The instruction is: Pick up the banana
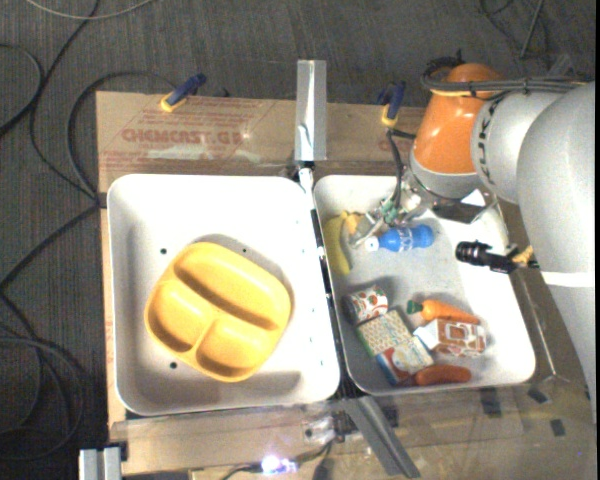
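Banana (336, 245) lies in the right bin (515, 308), along that bin's left wall, running from its upper left corner down the wall; its upper end curls in just beside and below-left of the hand (392, 213). Whether the hand touches the banana cannot be told, and whether the hand is wide or narrow cannot be told either, since its tips are small and muddled against the things under it. Nothing can be seen held in it

Just below and right of the hand lies a small blue bottle (404, 238) with a white end, on its side, close to the banana's upper end. Above the hand rises the arm, its orange band (450, 133) directly up and right of the hand and the grey body (555, 168) further right. A black part (480, 254) juts out well to the right of the hand, over the bin's right side

Further below the hand, near the bin's front, sit a small carton (368, 303), a green-and-red box (390, 336), a carrot (442, 310), a red-and-white carton (458, 338) and a red sausage (442, 375), packed near one another

Well to the left of the hand is the left bin (140, 203), with a yellow divided tray (220, 308) lying in it. Both bins stand on the worktop (195, 138), which has brown cardboard behind the left bin and a blue clip (183, 91) at its far edge
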Tool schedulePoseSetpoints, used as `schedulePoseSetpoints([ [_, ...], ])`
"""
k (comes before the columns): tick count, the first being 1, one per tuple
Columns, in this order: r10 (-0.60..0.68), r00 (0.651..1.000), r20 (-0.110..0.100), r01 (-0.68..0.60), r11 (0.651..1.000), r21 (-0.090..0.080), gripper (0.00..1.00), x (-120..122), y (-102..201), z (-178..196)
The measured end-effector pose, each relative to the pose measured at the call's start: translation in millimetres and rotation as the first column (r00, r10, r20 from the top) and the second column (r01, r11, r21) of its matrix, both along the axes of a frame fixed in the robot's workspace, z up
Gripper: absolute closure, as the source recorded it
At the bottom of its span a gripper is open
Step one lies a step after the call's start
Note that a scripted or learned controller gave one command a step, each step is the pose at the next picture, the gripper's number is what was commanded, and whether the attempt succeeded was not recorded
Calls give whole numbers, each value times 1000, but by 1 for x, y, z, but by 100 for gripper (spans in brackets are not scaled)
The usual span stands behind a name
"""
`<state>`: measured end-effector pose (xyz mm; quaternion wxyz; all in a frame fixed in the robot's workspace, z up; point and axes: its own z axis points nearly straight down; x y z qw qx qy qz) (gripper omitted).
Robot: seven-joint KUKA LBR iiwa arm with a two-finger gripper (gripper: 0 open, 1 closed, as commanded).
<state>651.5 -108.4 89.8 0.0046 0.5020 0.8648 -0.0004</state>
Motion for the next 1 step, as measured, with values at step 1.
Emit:
schedulePoseSetpoints([
  [1, 0, 1000, 0, 0, 1000, 1, 0, 0, 0, -1],
])
